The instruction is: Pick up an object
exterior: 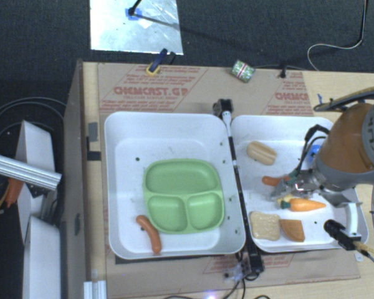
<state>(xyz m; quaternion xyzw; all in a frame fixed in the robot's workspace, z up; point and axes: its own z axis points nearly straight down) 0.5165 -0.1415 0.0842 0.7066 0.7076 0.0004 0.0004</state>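
Note:
In the right bin point(280, 124) lie a tan bread roll point(262, 152), a small red sausage point(272, 180), an orange carrot point(303, 205), a slice of white bread point(265, 225) and an orange-brown wedge point(292, 230). My gripper point(289, 189) reaches in from the right and is low over the bin's middle, between the red sausage and the carrot, right above the carrot's green end. Its metal fingers point(282, 190) look close together, but nothing is plainly seen between them.
The left bin point(131, 136) holds a green divided plate point(184, 195) and a long orange sausage point(150, 233) by its front left. A black divider point(233, 157) runs between the bins. The arm's orange band point(355, 142) overhangs the right bin's right side.

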